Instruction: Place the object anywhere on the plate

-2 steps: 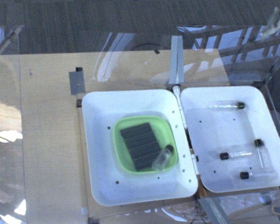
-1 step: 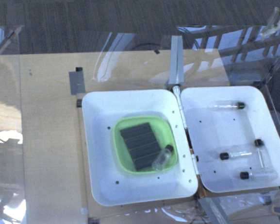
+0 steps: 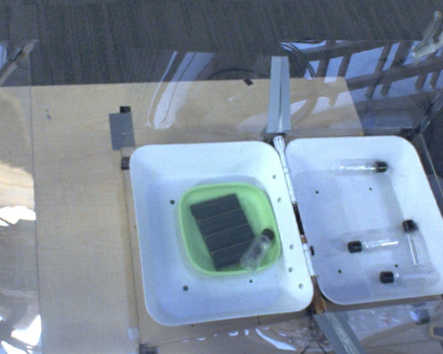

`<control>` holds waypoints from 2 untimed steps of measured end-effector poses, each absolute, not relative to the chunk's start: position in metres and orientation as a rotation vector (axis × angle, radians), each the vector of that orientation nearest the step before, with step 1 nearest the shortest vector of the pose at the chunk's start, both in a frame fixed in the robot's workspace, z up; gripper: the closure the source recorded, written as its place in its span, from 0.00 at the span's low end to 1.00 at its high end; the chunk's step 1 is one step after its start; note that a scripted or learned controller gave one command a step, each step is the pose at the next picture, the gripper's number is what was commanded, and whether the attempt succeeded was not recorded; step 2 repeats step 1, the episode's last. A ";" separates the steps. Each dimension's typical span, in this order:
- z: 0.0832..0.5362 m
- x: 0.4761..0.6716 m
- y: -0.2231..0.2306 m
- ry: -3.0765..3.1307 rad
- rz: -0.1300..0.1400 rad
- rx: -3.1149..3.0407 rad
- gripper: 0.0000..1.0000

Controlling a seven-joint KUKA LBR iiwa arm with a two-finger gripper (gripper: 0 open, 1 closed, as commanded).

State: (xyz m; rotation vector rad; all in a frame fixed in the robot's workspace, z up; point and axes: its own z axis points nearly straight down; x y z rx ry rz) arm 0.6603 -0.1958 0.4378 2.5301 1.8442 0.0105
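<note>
Clear plastic vial with black cap is lying on the green square plate, lower centre; you're handling something light, slippery, rolling. Grip mid-barrel. Gripper state: cannot tell.

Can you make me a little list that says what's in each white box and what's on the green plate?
left bin: holds the green plate
on the plate: a dark ridged block and one clear tube with a black cap, lying at the plate's lower right
right bin: four clear black-capped tubes, loose
top tube: lying sideways near the far wall
lower tubes: one, one, one
bench: light wood
</note>
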 end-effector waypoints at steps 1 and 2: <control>0.438 0.660 -0.196 1.844 0.010 2.530 0.00; 0.438 0.660 -0.196 1.844 0.010 2.530 0.00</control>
